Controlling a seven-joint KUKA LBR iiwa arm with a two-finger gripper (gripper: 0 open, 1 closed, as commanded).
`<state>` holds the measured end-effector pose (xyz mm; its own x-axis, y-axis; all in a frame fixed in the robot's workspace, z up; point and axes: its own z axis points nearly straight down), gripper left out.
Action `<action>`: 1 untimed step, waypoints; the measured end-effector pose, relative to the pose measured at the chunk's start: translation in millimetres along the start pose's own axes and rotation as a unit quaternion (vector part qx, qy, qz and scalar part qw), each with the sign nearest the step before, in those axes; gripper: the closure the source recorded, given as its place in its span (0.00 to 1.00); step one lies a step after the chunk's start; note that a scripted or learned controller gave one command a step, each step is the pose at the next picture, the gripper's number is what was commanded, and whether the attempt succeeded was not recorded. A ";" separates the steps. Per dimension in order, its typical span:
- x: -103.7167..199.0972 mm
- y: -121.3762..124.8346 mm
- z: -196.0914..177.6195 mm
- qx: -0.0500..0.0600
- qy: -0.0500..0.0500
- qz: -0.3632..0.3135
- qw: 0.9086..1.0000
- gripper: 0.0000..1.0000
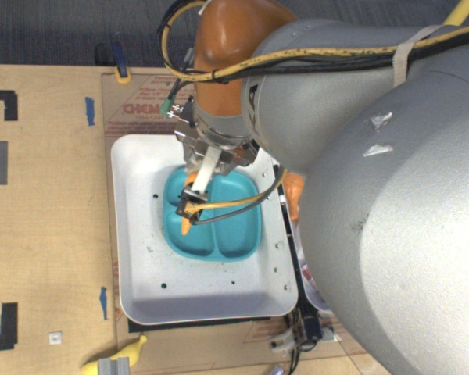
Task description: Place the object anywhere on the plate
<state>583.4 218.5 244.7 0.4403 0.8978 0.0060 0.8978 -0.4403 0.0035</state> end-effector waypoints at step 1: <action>-2.6 -0.6 4.8 0.003 -0.004 0.002 1.000 0.00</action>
